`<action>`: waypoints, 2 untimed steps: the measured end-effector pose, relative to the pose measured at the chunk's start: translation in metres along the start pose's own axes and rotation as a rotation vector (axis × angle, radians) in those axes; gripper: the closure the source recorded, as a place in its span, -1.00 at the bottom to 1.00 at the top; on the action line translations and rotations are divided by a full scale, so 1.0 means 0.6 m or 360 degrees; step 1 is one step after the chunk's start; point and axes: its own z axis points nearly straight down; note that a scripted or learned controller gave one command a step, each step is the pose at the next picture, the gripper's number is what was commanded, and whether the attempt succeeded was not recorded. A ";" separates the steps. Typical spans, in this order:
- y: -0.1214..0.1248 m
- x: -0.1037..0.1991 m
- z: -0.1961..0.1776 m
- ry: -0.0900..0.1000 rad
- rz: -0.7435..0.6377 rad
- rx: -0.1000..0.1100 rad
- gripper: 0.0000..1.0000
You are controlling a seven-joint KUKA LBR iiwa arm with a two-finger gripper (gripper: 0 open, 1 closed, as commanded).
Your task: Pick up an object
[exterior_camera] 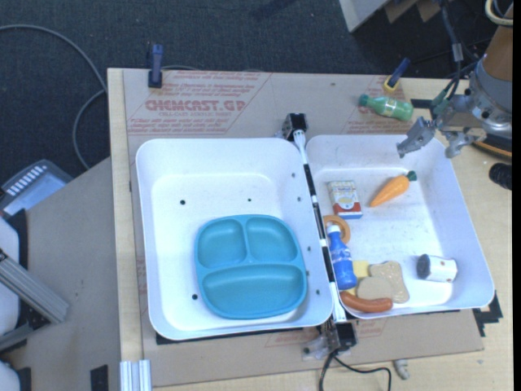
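Observation:
My gripper [429,143] hovers over the far right corner of the right bin [464,218], open with nothing between its fingers. Just below and left of it lies an orange carrot [391,189] with a green tip. Further left in that bin are a small white and orange box [345,198] and a tan ring [340,228]. A blue bottle [339,259] lies along the bin's left wall. Near the front edge sit a bread slice [384,282], a sausage [366,303] and a white cylinder with a black end [437,268].
The left bin [163,218] holds a blue divided plate [251,265]. A green bottle [387,106] lies on the board beyond the right bin, left of the gripper. A black clamp [155,63] stands at the board's far left corner.

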 end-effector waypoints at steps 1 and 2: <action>0.047 -0.055 0.110 0.0000 0.0002 0.0002 -1.00; 0.043 -0.030 0.285 0.0001 -0.0001 0.0002 -1.00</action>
